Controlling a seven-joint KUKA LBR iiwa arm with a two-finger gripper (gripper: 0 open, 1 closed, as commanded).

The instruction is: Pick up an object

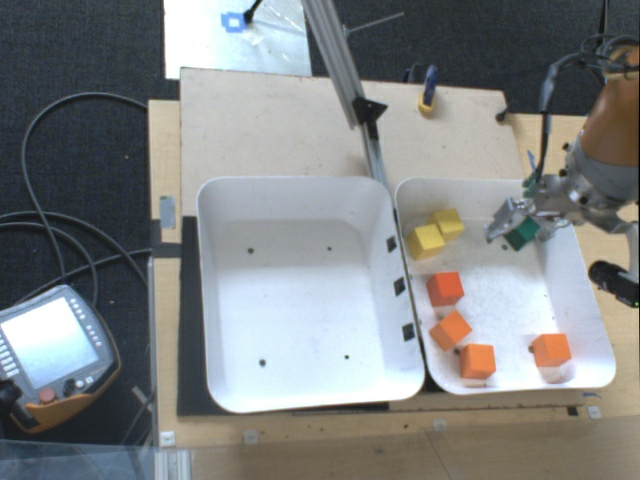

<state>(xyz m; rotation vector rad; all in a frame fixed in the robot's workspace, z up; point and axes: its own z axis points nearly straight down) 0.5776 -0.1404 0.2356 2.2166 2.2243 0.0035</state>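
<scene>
My gripper [512, 226] reaches in from the right over the upper part of the right bin [592, 313]. A small dark green block [521, 235] sits between its fingers, and the fingers are shut on it. Below and to the left in that bin lie two yellow blocks [428, 239] [449, 223] touching each other. Several orange blocks lie nearer the front: one [445, 289] by the left wall, two [451, 329] [477, 360] lower down, and one [551, 349] at the front right corner.
The left bin [206, 278] stands beside the right one, their walls touching. A slanted metal pole [335, 48] crosses the back board. A clamp [428, 93] sits on the board's far edge. A teach pendant [45, 353] and cables lie at the left.
</scene>
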